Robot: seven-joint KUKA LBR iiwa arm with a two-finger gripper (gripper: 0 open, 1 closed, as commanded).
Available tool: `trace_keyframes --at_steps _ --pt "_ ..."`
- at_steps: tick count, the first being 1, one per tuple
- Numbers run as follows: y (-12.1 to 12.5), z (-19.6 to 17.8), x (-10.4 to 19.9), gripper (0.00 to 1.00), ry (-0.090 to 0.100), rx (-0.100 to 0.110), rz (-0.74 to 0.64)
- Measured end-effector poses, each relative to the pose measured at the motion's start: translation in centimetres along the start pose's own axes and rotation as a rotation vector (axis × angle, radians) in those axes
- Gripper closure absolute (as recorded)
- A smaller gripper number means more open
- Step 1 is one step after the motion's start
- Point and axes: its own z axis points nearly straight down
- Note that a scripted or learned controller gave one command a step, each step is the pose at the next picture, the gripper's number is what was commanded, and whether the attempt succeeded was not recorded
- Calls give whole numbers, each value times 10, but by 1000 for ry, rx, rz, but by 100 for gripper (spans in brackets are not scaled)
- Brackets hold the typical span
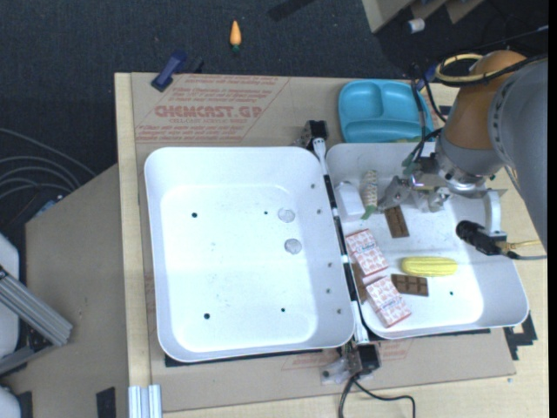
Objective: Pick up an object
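The right bin (500, 299) holds several objects. A yellow corn-like piece (426, 266) lies near its middle. One brown bar (410, 285) sits just below the yellow piece, and another brown bar (397, 223) lies further back. Two red-and-white patterned packets (365, 251) (385, 300) rest along the bin's left side. A white block (351, 200) and a small pale roll (372, 186) sit at the back left. My gripper (402, 192) hangs low over the back of this bin, just above the upper brown bar and right of the roll.
The left bin (174, 251) holds two small grey discs (286, 216) (293, 247). A blue divided tray (383, 111) stands behind the right bin. The grey arm with its orange band (483, 103) crosses the right bin's back right corner. A blue clip (168, 72) lies at the board's far edge.
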Motion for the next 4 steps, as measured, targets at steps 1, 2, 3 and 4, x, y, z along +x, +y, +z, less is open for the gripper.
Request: trace_keyframes --at_steps 1,2,3,4 --pt "-3 -8 -3 100 -5 11 2" --pt "-3 -8 -2 0 -5 9 1" --pt "19 4 -14 0 2 48 11" --pt "37 -3 29 0 -1 -38 -12"
